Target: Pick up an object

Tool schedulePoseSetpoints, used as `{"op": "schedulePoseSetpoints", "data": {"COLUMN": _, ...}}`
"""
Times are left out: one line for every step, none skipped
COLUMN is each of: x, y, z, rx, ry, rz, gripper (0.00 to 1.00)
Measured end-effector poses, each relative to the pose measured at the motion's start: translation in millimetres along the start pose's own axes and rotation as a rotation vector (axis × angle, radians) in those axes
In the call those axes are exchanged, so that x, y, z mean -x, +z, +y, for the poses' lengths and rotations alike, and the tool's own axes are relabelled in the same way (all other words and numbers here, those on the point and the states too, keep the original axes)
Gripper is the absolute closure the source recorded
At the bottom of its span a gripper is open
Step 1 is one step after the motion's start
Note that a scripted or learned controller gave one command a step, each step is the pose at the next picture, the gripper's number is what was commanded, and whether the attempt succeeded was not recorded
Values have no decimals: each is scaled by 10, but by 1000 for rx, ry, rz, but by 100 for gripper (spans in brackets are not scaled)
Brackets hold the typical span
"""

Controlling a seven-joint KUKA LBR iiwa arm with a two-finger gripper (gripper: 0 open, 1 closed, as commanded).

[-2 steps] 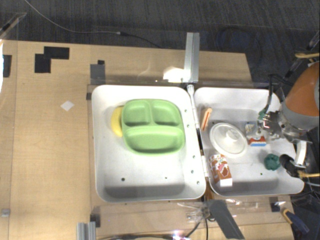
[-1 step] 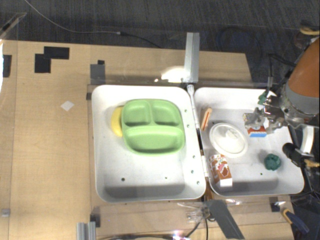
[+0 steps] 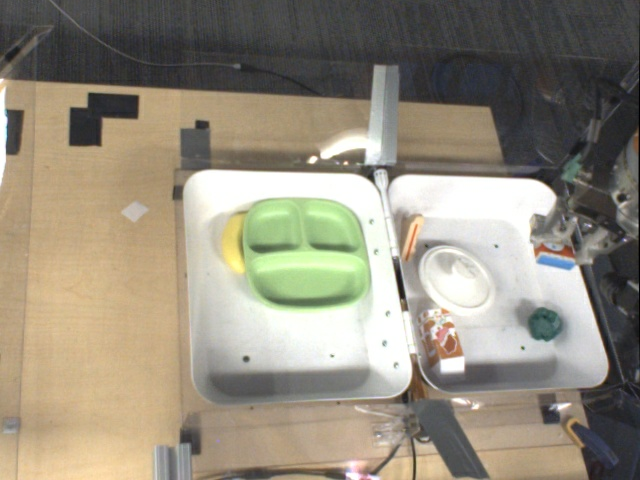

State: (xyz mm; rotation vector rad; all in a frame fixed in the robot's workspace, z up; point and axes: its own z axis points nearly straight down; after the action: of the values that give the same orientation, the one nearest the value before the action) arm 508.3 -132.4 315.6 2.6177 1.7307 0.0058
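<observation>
**Gripper at the right bin's far right rim**

The gripper (image 3: 572, 230) is a blurred metallic cluster; whether it is open cannot be told. A small red-white-blue box (image 3: 555, 256) lies just beneath it. Inside the right bin (image 3: 500, 368): glossy round white lid (image 3: 456, 276), knobbly green ball (image 3: 545, 323), printed carton (image 3: 441, 339), orange stick (image 3: 410, 236). Left of this bin, a smooth green sectioned tray (image 3: 303, 251) partly hides a yellow object (image 3: 232, 245).
</observation>
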Motion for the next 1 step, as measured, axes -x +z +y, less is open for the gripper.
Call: {"op": "schedulePoseSetpoints", "data": {"x": 469, "y": 704, "z": -28, "rx": -2, "ry": -114, "rz": -1, "gripper": 100}}
